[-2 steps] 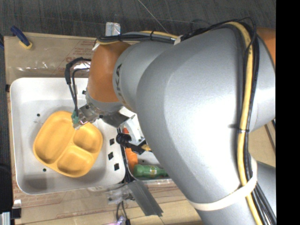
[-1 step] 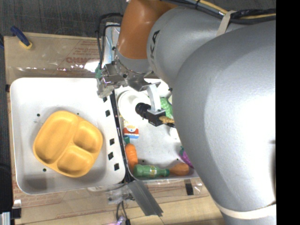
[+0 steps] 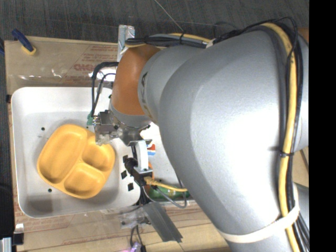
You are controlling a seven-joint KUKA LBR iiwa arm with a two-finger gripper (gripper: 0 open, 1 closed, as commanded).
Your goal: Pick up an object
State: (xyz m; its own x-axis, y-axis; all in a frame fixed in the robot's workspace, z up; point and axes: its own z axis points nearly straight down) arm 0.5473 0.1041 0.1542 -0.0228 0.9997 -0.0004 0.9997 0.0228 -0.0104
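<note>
While poised at yellow tray's point(image 3: 75, 160) right rim, near bin's point(image 3: 23, 112) middle: gripper point(image 3: 103, 131) approaching grasp; finger state cannot tell. Next: close on rim, lift straight.

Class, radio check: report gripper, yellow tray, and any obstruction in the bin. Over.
Gripper low at the tray's right edge; fingers unreadable. Yellow tray flat in the left bin, not lifted. Arm covers the right side. Over.
</note>
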